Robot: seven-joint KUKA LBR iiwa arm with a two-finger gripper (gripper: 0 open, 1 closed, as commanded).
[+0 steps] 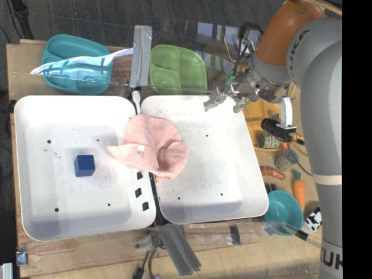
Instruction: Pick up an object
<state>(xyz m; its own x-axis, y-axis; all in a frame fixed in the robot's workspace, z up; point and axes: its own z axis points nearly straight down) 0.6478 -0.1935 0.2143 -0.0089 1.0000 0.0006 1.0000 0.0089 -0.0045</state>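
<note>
A small blue cube [85, 165] sits on the floor of the left bin [35, 156]. A pink cloth [152, 147] lies crumpled over the divide between the two bins, mostly in the right bin [232, 173]. My gripper [224, 102] hangs above the right bin's far edge, near its upper right corner. Its two fingers are spread apart with nothing between them. It is well away from the cloth and the cube.
A teal scoop-shaped dish [75, 63] and a green divided tray [177, 68] rest behind the bins. Small toys, a carrot [299, 192] and a teal bowl [283, 211] crowd the bench right of the right bin. The grey arm [317, 97] fills the right side.
</note>
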